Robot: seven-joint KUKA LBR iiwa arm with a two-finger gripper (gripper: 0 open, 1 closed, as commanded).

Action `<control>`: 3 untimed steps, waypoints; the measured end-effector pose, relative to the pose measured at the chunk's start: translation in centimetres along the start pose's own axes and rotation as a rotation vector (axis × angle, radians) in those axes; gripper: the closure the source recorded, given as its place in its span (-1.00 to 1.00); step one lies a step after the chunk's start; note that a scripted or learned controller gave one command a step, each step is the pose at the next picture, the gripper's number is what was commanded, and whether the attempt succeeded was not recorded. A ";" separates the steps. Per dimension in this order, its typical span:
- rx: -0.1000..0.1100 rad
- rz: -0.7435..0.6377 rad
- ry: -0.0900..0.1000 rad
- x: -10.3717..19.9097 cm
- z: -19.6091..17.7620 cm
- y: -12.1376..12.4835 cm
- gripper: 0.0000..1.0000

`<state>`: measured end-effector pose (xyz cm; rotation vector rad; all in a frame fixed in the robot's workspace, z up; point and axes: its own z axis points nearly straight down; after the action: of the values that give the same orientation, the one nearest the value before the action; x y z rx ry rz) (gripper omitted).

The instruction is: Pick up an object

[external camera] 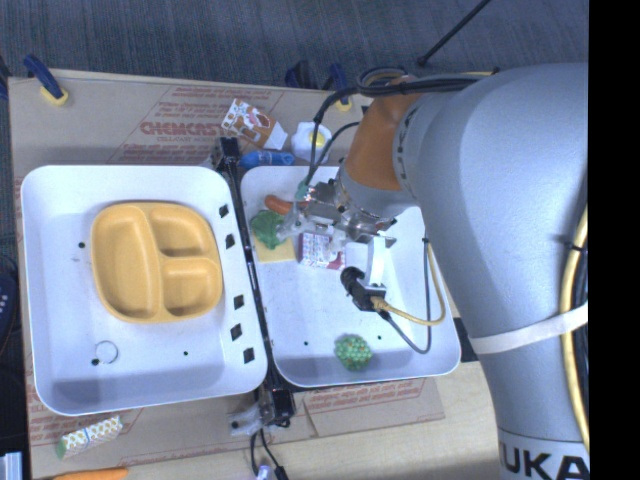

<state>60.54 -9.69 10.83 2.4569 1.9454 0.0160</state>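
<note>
My gripper (318, 216) hangs low over the upper left part of the right bin (420, 358), right above a cluster of small objects. Under and beside it lie a pink and white packet (321, 252), a green leafy toy (267, 230) on a yellow flat piece (283, 252), and an orange carrot-like piece (277, 206). A green bumpy ball (352, 350) rests alone near the bin's front wall. The wrist and its cabling cover part of the cluster, and I see nothing lifted off the bin floor.
A yellow divided plate (158, 260) lies in the left bin (60, 368). Behind the bins sit a small printed carton (245, 120), a blue object (265, 158) and a white and yellow item (308, 140). The grey arm body (510, 218) covers the right side.
</note>
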 end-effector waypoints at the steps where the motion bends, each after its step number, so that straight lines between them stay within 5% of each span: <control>1: -0.003 0.135 -0.002 -1.4 1.0 -2.3 -1.00; 2: -0.002 0.242 -0.006 -0.6 1.0 -3.2 -1.00; 3: 0.027 0.112 -0.005 -0.1 1.0 5.1 -1.00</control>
<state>65.48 -10.92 9.92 2.5772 1.8149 -0.0161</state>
